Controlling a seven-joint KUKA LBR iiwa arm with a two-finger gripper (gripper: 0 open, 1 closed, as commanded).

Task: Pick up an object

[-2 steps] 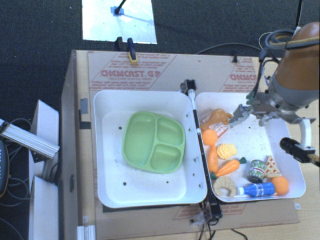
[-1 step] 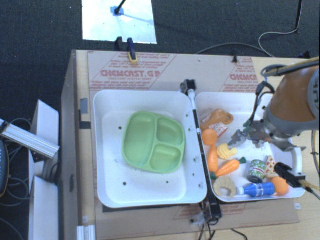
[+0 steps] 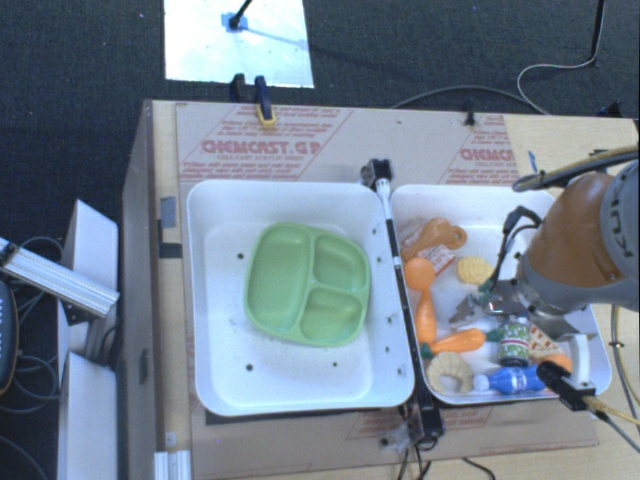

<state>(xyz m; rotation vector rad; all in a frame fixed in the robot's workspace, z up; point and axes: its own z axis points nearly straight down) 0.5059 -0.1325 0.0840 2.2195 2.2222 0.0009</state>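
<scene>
We see the pincer [image 3: 478, 305] low in the right bin [image 3: 500, 200] among toy foods, just above a carrot [image 3: 459, 343]; we cannot tell its state.

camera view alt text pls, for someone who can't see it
A grey and orange robot arm reaches from the right over the right bin, which holds toy food including a carrot and a blue bottle. The left bin holds a green divided plate.

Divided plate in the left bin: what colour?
Light green; the divided plate shows clearly in the camera view.
</scene>
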